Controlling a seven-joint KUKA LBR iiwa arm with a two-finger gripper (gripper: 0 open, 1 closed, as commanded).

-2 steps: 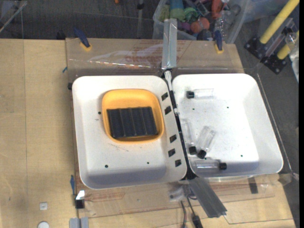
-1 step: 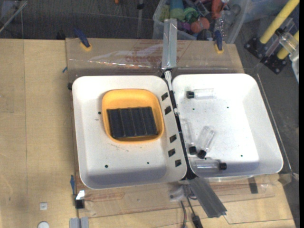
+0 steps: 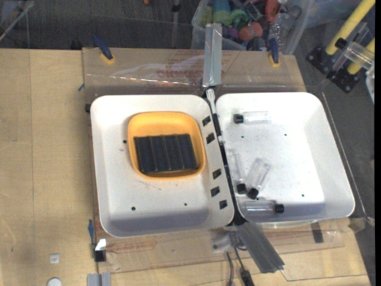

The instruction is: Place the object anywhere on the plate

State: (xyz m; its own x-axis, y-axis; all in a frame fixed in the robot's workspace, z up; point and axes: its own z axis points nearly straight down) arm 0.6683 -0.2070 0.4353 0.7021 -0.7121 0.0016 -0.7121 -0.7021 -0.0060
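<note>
Left of centre in the frame: yellow-orange plate [image 3: 165, 124], rounded-square, glossy plastic, sits in the left white bin [image 3: 113, 159]. On the plate: dark rectangular object [image 3: 165, 153], matte black, ribbed with parallel lengthwise grooves, lying flat, covering the plate's lower half. So the task's thing is on the plate already. Right white bin [image 3: 309, 154], centre-right of frame, holds several clear plastic vials with black caps: one [image 3: 250, 118] near its upper left, one tilted [image 3: 256, 176] near the middle-left, one [image 3: 262, 207] along its lower edge. Both bins shallow, smooth, rounded corners, speckled with small dark dots, touching along a central divider. Wooden tabletop [image 3: 41, 159] underneath, pale grain. Clear tub of coloured plastic toys [image 3: 250, 11] at top centre. End effector: cannot tell its state.
</note>
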